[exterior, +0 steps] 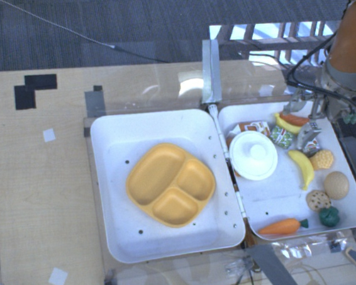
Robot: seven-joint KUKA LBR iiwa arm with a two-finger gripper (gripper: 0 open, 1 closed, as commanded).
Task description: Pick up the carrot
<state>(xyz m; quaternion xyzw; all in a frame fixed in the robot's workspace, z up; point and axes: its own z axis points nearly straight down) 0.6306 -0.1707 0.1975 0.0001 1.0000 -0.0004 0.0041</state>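
The carrot is orange with a small green top and lies flat along the front edge of the right bin. My gripper hangs over the far right corner of that bin, well behind the carrot. It sits close to a small banana with an orange-red piece beside it. Nothing can be seen hanging from the gripper.
In the right bin there are also a white round bowl, a banana, a cookie, a tan egg-like ball, a green broccoli beside the carrot's top, and small packets. A yellow divided plate lies in the left bin.
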